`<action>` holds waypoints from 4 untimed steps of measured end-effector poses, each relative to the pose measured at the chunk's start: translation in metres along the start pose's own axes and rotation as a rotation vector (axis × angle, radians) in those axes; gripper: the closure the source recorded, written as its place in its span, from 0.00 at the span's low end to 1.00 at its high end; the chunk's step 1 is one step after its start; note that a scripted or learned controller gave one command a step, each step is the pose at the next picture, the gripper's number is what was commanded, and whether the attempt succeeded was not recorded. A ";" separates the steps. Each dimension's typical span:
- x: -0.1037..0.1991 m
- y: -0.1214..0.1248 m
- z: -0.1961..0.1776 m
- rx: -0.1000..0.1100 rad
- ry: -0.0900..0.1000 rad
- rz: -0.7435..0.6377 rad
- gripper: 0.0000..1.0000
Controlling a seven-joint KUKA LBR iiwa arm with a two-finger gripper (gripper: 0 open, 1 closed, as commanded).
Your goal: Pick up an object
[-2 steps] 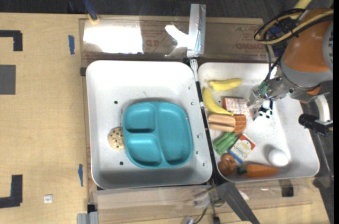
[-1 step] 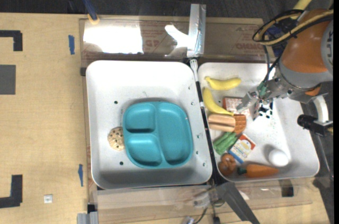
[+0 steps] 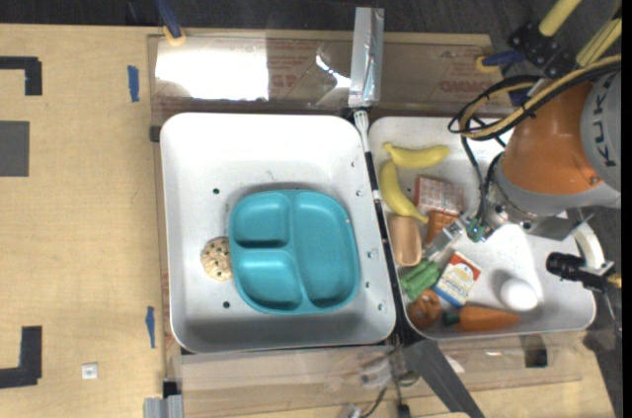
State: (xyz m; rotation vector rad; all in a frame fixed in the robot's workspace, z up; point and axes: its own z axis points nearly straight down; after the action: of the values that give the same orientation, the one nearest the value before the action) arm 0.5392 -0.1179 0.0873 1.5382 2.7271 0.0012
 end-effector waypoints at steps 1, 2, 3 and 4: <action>-0.001 0.002 -0.009 -0.005 -0.002 0.000 1.00; 0.073 0.006 -0.097 0.005 0.008 0.159 1.00; 0.021 0.064 -0.100 0.008 0.008 0.205 1.00; 0.022 0.064 -0.100 0.008 0.008 0.205 0.00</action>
State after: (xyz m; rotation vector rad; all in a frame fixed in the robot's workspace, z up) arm 0.5814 -0.0660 0.1871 1.8154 2.5642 -0.0018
